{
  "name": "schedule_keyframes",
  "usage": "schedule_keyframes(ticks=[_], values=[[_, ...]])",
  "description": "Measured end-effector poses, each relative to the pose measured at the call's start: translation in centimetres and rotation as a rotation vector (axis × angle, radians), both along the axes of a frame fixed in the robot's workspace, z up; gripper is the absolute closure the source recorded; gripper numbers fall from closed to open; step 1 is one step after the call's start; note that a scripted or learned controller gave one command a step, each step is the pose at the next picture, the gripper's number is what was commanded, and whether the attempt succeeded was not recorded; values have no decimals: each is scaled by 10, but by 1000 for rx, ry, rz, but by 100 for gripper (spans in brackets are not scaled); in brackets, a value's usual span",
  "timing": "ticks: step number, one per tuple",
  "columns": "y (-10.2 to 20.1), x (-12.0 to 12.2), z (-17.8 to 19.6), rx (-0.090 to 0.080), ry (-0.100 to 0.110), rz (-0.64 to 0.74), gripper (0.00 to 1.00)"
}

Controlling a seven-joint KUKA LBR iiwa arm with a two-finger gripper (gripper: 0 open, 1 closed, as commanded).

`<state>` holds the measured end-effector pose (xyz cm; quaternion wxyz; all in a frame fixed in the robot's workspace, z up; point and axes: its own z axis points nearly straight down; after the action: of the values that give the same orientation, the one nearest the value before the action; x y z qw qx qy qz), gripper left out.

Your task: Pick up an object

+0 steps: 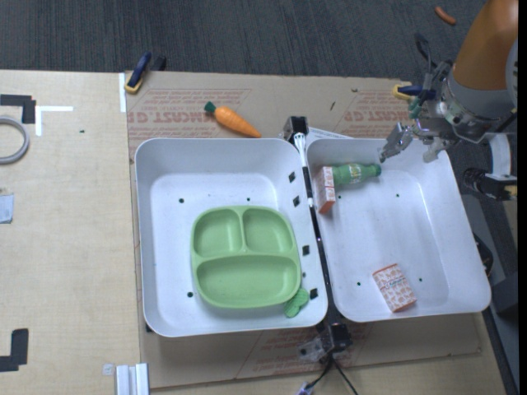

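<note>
Only semi-readable print is on the cardboard sheet [247, 97] under the bins: red block lettering, upside down from this camera. Far left strip above the left bin looks like "GR…" reversed, can't make out the word. Matching red strip far right [366, 115], also inverted, unreadable. More red print on the near edge below the left bin, too small. Small carton [328, 188] in the right bin: red/white panel, text too blurred. Flat packet [394, 287] near right: red pattern, nothing legible. Green bottle [356, 173] label: unreadable.
</note>
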<state>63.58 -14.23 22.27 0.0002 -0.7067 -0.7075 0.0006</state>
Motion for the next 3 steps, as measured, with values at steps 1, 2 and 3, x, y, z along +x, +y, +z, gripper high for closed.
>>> schedule_keyframes(ticks=[1, 2, 3], values=[[47, -59, -86, 0, 0, 53, 0], [58, -123, -31, 1, 0, 29, 0], [44, -158, -80, 1, -2, 261, 0]])
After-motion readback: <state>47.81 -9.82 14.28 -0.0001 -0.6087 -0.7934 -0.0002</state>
